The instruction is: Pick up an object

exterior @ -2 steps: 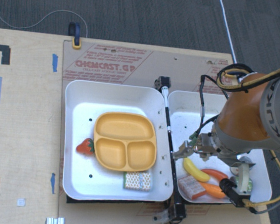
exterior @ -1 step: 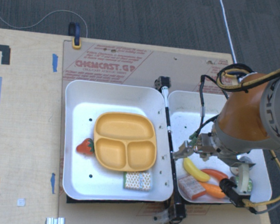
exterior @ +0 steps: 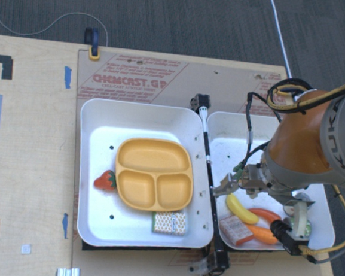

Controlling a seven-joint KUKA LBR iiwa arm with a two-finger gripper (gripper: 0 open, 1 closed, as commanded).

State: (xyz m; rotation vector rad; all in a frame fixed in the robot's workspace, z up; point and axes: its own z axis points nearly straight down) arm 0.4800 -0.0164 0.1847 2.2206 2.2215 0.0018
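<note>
Dark grey carpet (exterior: 171,14) runs across at twelve o'clock. A pale wooden bench (exterior: 21,151) fills nine o'clock, with blue tape (exterior: 67,77) stuck on.

The arm (exterior: 334,142) is a fat grey casing marked with black letters, a broad orange band (exterior: 295,142) rounding its wrist, black and yellow cables looped above that band, and below it a grey metal head with a white-and-black fitting.
</note>
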